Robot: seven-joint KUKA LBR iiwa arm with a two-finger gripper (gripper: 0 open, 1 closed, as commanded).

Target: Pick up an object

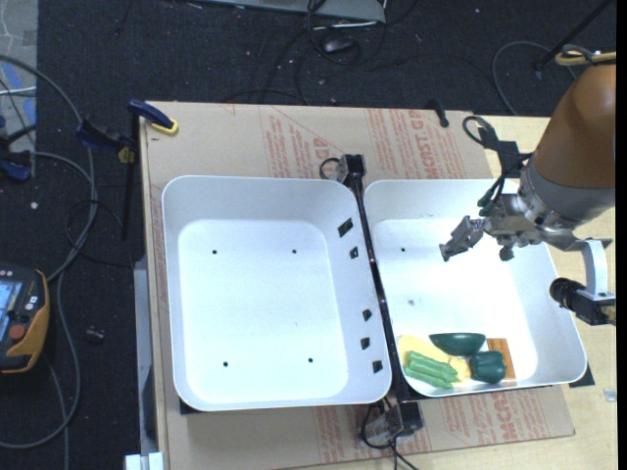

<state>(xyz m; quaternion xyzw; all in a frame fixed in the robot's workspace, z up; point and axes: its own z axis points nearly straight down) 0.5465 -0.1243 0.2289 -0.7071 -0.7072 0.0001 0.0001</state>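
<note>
Several small objects lie bunched at the front edge of the right bin (549, 306): a dark green bowl-like piece (458, 342), a light green ridged piece (429, 368), a teal block (488, 366), a pale yellow flat piece (416, 347) and an orange-brown piece (500, 347). My gripper (468, 237) hangs over the middle of the right bin, well behind the objects, pointing left. Its fingers stand spread and I see nothing between them.
The left bin (260, 292) stands beside the right one, with a black divider and clips (366, 282) between them. Both rest on a cardboard-covered bench (245, 135). Cables and a blue-yellow clamp (152, 117) lie at the bench's back left.
</note>
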